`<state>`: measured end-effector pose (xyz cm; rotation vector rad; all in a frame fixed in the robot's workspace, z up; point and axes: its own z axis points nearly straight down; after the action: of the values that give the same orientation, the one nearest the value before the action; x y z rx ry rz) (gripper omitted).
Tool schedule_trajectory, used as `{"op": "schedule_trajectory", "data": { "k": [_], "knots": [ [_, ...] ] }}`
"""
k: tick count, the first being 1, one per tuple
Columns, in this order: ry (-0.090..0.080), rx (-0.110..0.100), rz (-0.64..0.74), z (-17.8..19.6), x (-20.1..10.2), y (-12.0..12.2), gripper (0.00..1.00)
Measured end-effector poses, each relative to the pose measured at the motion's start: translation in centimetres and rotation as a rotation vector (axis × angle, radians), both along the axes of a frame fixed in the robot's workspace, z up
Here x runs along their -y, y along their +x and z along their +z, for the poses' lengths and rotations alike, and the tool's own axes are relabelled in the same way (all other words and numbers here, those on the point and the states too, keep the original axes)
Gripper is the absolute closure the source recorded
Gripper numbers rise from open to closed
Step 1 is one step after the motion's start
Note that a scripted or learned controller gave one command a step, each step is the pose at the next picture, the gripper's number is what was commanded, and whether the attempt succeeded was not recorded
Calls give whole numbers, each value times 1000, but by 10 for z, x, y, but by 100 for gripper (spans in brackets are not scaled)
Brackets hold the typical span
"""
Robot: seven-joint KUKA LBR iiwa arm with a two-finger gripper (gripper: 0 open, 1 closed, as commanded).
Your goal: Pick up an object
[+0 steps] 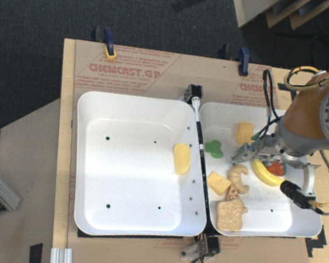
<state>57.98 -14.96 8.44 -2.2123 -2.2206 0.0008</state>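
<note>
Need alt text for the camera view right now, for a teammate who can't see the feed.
The grey arm's gripper hovers low in the right bin among toy foods: a banana, cheese wedge, toast and green piece. The left bin holds one yellow piece near its right wall.
</note>
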Motion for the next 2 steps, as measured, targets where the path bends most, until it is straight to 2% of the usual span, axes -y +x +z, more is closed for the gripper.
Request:
{"op": "schedule_trajectory", "data": {
  "k": [1, 2],
  "knots": [
    [-1, 0, -1, 0, -49, -41, 0],
    [-5, 7, -4, 11, -46, -39, 100]
  ]
}}
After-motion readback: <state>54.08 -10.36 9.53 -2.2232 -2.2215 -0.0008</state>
